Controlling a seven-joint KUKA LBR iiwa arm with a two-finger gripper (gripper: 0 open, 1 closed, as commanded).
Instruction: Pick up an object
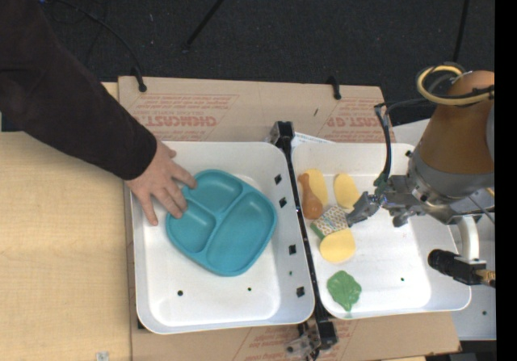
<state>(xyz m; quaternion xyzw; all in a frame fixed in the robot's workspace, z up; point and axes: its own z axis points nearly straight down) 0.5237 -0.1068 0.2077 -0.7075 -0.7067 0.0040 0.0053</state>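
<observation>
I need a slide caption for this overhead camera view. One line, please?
Gripper hovers over toy food in the right bin while a person's hand touches the teal plate in the left bin.

In the left shallow white plastic bin [153, 303] lay a teal plastic divided plate [222, 222], with a person's bare hand [161, 187] in a dark sleeve resting on its upper-left rim. In the right white bin [404, 287], the grey two-finger gripper [358, 212] hovered at frame centre-right beside a pale yellow oval piece [346, 188], a brown drumstick-shaped toy [310, 198], a round yellow lemon-like toy [338, 245] and a green leafy toy [345, 290].
</observation>
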